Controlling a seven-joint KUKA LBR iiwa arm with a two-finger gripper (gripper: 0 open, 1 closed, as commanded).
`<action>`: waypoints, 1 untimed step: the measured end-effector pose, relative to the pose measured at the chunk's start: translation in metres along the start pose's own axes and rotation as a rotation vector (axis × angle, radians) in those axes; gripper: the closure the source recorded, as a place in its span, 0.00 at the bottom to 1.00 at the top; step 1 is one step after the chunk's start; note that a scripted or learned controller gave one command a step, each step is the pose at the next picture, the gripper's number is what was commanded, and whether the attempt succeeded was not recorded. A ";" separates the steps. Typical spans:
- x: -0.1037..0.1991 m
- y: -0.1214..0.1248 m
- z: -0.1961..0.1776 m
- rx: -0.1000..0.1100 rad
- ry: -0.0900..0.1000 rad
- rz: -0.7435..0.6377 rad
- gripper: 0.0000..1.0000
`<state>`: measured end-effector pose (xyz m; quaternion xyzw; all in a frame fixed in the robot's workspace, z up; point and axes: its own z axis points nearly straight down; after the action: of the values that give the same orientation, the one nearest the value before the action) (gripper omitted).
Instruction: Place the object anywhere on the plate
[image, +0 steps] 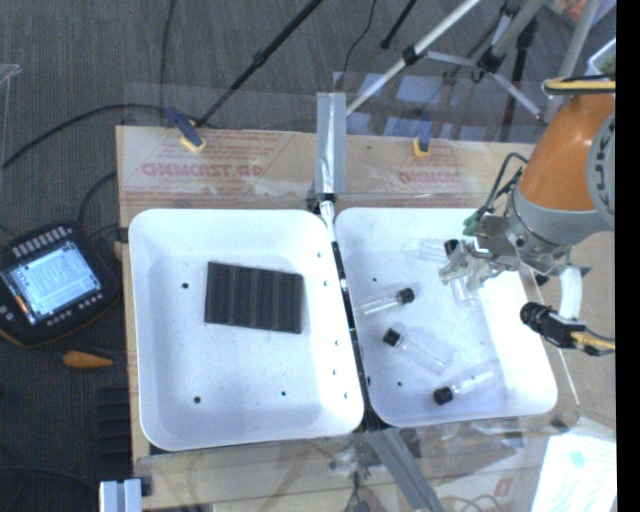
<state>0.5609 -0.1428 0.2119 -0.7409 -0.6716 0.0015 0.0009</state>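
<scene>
Clear vials (388, 299) scattered below hand (462, 268), dark plate (254, 297) in left bin (160, 400)

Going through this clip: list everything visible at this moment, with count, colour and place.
White bins: two, side by side; left bin, right bin.
Plate: one, dark ridged rectangle, flat in left bin.
Vials: three, clear with black caps, lying in right bin; one upper, one middle, one lower.
Pendant: one, black with lit screen, left of the bins.
Clamps: two, yellow, on the board's far edge.
Arm: one, grey with orange band, from the right.
End effector: one, over right bin's far corner.
</scene>
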 end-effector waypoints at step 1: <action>0.085 0.034 -0.043 -0.001 0.000 -0.031 1.00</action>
<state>0.6031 -0.0614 0.2543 -0.7305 -0.6829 0.0014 0.0007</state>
